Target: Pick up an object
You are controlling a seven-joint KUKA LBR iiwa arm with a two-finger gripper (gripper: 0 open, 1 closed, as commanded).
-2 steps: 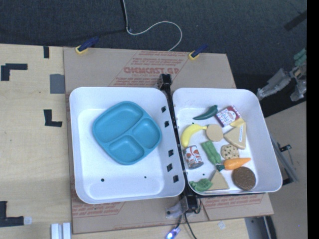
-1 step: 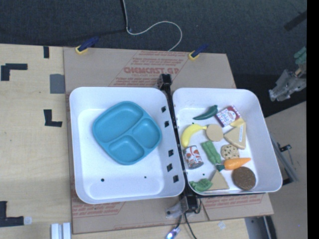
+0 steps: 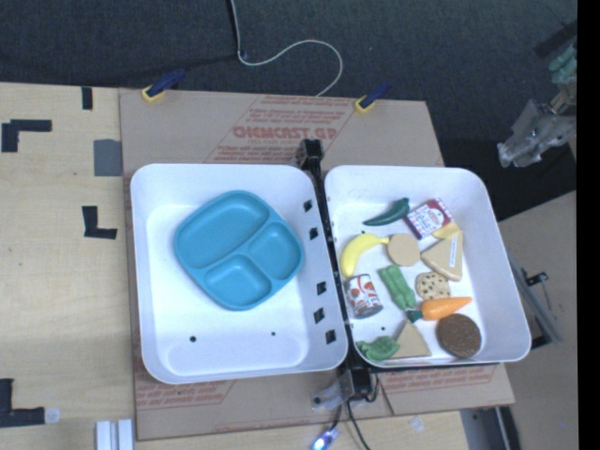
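The right bin holds several toy foods: a yellow banana, a green pepper, a red packet, a cheese wedge, a cookie, an orange carrot, a small can and a brown round patty. My gripper hangs at the upper right, outside the bin's far right corner and well away from every object. I see nothing held in it.
A blue divided plate lies in the left bin. Both bins rest on a cardboard sheet held by clamps. A white cable loops over the dark floor behind.
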